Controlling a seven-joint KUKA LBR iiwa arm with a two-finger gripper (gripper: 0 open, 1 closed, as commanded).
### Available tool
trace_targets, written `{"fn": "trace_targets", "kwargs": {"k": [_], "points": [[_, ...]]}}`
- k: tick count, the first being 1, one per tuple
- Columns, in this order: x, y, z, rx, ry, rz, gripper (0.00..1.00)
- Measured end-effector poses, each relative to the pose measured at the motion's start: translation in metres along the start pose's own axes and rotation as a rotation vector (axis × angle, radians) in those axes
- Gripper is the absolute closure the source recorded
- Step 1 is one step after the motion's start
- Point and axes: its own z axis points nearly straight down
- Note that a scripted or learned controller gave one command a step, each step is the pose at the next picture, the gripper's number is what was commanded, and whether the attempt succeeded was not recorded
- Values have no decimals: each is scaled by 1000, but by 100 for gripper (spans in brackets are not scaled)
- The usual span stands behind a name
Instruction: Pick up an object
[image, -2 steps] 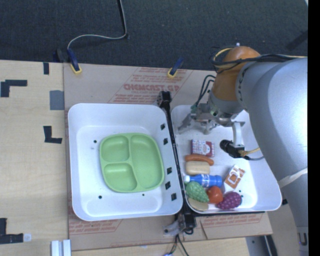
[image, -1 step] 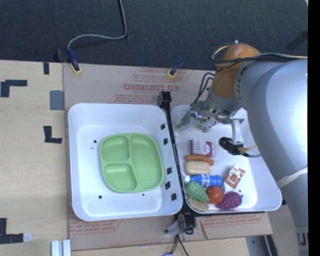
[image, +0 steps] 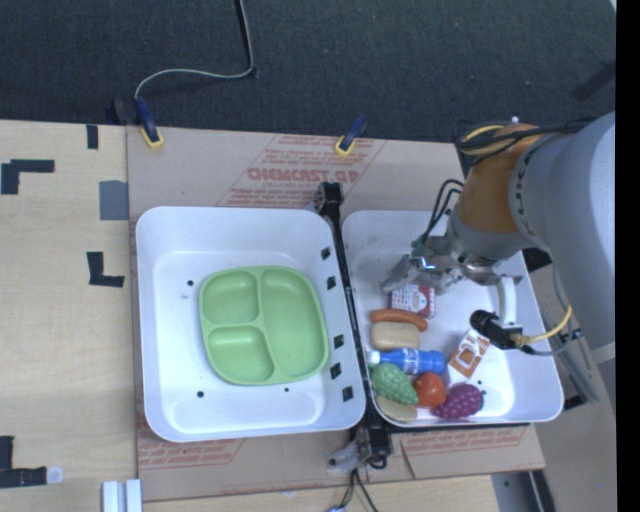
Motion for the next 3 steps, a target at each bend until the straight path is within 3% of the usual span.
{"fn": "trace_targets", "kwargs": {"k": [1,2,3], "points": [[-21,-84,0,-1,-1,1,0],[14,-13,0,-3,1,-3,0],[13,-13,-10,-2,0,-3,100]]}}
